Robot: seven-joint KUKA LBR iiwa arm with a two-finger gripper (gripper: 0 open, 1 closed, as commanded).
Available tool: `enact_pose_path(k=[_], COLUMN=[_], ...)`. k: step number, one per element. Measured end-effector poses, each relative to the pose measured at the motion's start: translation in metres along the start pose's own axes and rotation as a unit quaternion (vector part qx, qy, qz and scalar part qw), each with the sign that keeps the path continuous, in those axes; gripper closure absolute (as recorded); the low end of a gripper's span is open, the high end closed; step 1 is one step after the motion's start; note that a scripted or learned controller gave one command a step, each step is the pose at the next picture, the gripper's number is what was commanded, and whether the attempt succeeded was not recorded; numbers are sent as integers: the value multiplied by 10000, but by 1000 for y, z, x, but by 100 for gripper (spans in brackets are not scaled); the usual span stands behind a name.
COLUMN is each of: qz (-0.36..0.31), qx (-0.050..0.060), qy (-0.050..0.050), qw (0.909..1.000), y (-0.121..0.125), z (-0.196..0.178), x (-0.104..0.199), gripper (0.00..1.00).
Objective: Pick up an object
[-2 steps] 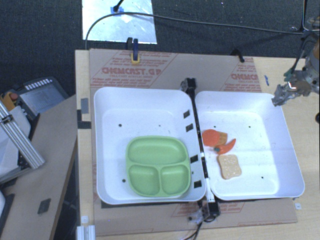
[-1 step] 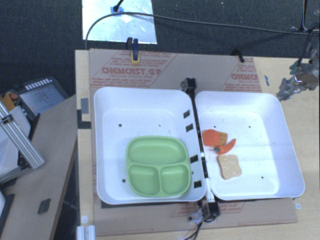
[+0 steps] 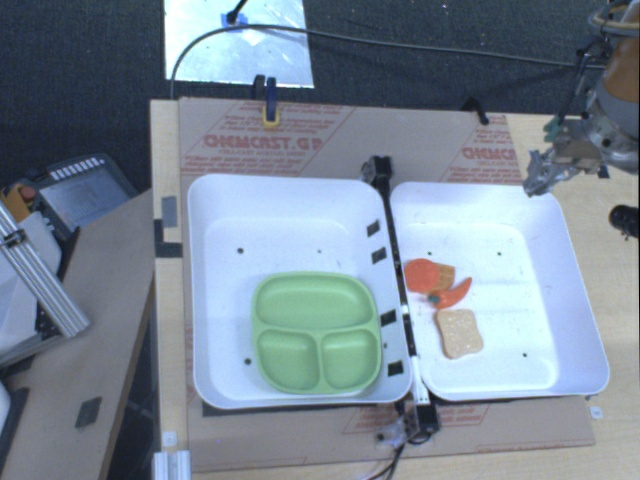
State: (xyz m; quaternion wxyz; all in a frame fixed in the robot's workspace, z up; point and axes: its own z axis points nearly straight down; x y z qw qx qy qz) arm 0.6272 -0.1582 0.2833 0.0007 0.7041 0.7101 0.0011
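The right bin (image 3: pixel 540 228) holds an orange piece (image 3: pixel 429 274) near its left wall, a red-orange carrot-like piece (image 3: pixel 452 293) just below it, and a tan slice of toast (image 3: pixel 459 333) further toward the front. My gripper (image 3: pixel 545 175) hangs over the far right corner of that bin, well away from the food items, with nothing visible in it.
A green divided plate (image 3: pixel 316 331) lies in the left bin (image 3: pixel 230 218). A black divider with clips (image 3: pixel 388 258) runs between the bins. Cardboard (image 3: pixel 300 138) lies under both. A metal sheet (image 3: pixel 238 28) and cables sit at the back; equipment (image 3: pixel 60 208) stands at the left.
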Motion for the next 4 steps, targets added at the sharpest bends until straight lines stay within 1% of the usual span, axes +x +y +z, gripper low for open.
enact_pose_path(k=[1,2,3,4], qz=[-3,-5,-1,-2], qx=[10,6,-4,-4], qy=[6,4,2,3], qw=[10000,10000,10000,10000], y=[-5,2,16,28], z=[11,29,36,36], x=[55,112,171,223], gripper=[100,100,100,100])
